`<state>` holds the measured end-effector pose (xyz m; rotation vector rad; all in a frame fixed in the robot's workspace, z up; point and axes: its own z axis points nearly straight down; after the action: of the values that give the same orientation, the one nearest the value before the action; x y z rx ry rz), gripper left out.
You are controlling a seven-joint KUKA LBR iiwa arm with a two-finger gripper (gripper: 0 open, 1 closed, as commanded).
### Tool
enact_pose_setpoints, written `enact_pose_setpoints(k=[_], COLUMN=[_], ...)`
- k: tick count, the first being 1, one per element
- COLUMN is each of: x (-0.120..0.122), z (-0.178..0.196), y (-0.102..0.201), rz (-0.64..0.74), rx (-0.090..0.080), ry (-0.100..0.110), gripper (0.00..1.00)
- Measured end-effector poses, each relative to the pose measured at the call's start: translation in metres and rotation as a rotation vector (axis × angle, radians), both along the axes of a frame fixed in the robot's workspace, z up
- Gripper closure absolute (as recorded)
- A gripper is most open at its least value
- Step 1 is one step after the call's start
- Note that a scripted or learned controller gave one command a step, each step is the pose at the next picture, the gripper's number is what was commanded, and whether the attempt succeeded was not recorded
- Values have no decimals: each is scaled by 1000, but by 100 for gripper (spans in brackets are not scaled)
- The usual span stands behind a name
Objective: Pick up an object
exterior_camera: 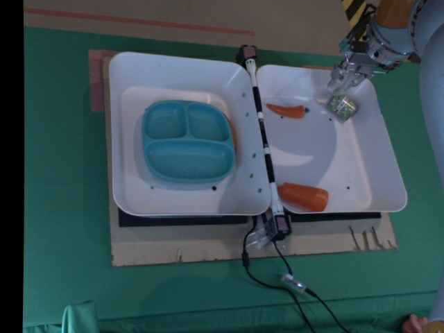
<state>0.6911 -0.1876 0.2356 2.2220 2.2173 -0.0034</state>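
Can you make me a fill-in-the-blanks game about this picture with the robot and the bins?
1. The blue plate lies in the ____ bin.
2. The right bin holds ____ orange carrots: one near the top and one near the bottom.
3. The gripper hovers over a small ____ block.
4. The blue plate has ____ compartments.

Missing words: left; two; green; three

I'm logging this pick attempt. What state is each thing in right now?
gripper: above the right bin's far corner, over the small object
small greenish object: resting tilted in the right bin
small carrot: lying flat
large carrot: lying flat
blue divided plate: upright, in the left bin
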Motion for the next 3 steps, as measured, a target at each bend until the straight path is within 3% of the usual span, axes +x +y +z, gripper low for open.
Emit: enact_pose_setpoints(k=[1,2,3], x=[10,-65,10], z=[105,81,52], y=[0,-1,0], rz=[0,-2,0], rx=[0,1,0], ry=[0,2,0], gripper=[100,100,100])
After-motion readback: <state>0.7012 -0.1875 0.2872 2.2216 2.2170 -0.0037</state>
